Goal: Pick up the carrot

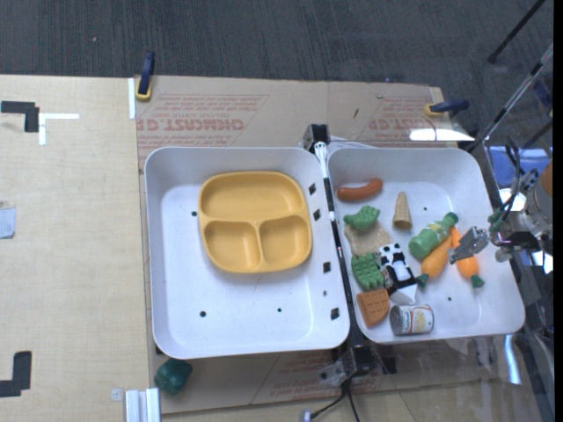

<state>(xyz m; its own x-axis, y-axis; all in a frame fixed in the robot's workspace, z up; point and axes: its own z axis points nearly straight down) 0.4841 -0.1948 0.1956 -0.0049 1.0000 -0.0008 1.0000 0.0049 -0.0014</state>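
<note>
The main risk is a wrong or glancing grip: the right bin (493,319) is crowded, and two carrot-like pieces sit close together. A larger carrot (435,255) lies on a slant against a green bottle (432,236), while a smaller orange piece with a green tip (471,269), likely a second toy carrot, lies just beside the hand (466,243). Closing here could nip the bottle along with the carrot, or push the larger carrot further under its neighbours, the black-and-white toy (396,262) and the green lumpy piece (368,271). The small piece may also roll toward the bin wall if nudged. The hand hangs low at the right side of the bin, its metal tips near the larger carrot's upper end and the small piece; nothing can be seen between them, and whether it is spread or pressed together I cannot tell. The yellow divided plate (255,221) in the left bin (176,315) is well apart.
</note>
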